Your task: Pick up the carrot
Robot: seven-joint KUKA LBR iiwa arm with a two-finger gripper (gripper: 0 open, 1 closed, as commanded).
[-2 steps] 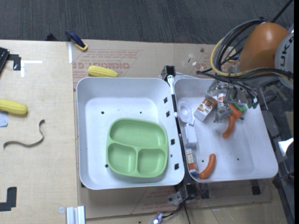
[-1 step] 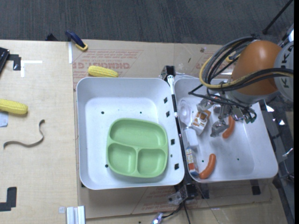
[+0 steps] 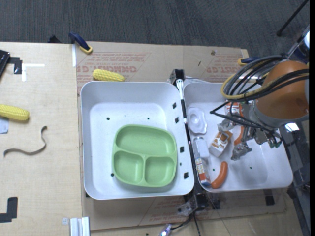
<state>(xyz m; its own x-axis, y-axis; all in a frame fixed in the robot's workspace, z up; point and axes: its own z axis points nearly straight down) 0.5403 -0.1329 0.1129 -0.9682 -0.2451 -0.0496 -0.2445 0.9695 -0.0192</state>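
Nearest, by the front edge of the right bin point(image 3: 275, 181), lies a long orange-red piece that I take to be the carrot point(image 3: 220, 175). It sits close to the bin's front-left corner. Its long axis is tilted, with the low end toward that corner and the upper end pointing back and to the right. A slim tube point(image 3: 199, 160) lies just beside it along the bin's left wall.

Farther in, near the bin's middle, the gripper point(image 3: 239, 152) hangs over the floor, apart from the carrot. I cannot tell whether it is wide or narrow, and nothing is seen held in it. The carrot lies frontward and leftward of it, so the coming move would likely be a short shift toward the front-left corner, with the wrist turned across the carrot's tilted axis. An orange-and-white packet point(image 3: 220, 142) rests just left of the gripper and could get in the way.

Beyond these, a green divided plate point(image 3: 145, 155) sits in the left bin point(image 3: 93, 132).
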